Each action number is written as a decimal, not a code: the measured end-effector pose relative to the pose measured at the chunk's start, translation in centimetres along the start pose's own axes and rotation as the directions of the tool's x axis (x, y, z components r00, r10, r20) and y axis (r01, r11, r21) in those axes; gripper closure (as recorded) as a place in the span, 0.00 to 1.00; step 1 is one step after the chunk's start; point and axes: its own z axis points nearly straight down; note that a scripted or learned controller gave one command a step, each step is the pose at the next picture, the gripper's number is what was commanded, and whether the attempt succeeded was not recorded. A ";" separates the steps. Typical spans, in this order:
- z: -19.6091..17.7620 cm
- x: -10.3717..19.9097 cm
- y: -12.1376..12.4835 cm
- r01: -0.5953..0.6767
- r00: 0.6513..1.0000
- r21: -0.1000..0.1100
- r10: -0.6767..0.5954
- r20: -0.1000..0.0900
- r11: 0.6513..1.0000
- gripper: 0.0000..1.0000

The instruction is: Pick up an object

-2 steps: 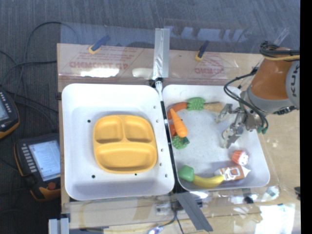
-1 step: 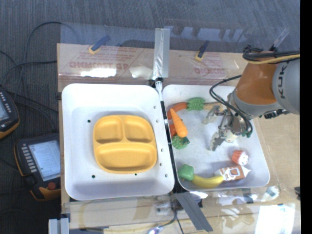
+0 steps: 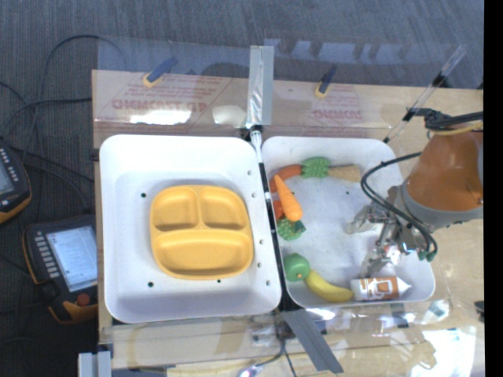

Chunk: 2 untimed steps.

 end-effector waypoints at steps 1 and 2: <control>0.6 -2.7 4.1 -0.207 0.978 0.003 0.207 -0.003 0.978 0.00; -3.0 -9.6 9.3 -0.123 0.992 -0.002 0.123 -0.018 0.992 0.00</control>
